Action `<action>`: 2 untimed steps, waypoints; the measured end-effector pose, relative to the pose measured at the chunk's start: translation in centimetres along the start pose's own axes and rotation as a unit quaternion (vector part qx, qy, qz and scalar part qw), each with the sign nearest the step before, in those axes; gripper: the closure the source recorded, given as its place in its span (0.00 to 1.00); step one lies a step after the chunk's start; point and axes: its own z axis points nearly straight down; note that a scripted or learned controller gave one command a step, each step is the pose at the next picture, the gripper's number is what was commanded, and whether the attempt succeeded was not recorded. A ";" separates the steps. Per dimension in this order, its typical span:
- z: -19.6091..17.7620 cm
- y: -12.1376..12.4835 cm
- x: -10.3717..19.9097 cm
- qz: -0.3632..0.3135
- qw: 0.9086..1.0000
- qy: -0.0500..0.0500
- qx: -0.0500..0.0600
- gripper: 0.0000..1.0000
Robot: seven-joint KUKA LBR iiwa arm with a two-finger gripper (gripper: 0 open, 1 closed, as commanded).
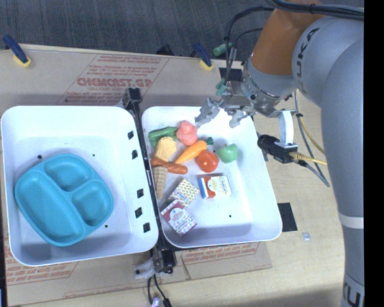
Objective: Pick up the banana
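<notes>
Gripper (221,114) sits at the right bin's (259,190) 12 o'clock rim, fingers spread, nothing in them. Banana (166,149) lies at its 8 o'clock, near.

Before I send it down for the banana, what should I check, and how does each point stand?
1. Banana identified: cannot tell; the one yellow piece looks ribbed, more like corn.
2. Gripper open, nothing between its fingers: ok.
3. Gripper above the yellow piece: not ok; it hangs at the far edge of the food bin.
4. Room around the yellow piece: not ok; the carrot and green vegetable crowd it.
5. Blue tray out of the way, in the other bin: ok.
</notes>
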 end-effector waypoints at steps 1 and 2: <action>9.6 -5.2 1.8 -0.025 1.000 0.000 0.001 0.00; 5.3 -11.4 10.6 -0.019 1.000 0.000 0.000 0.00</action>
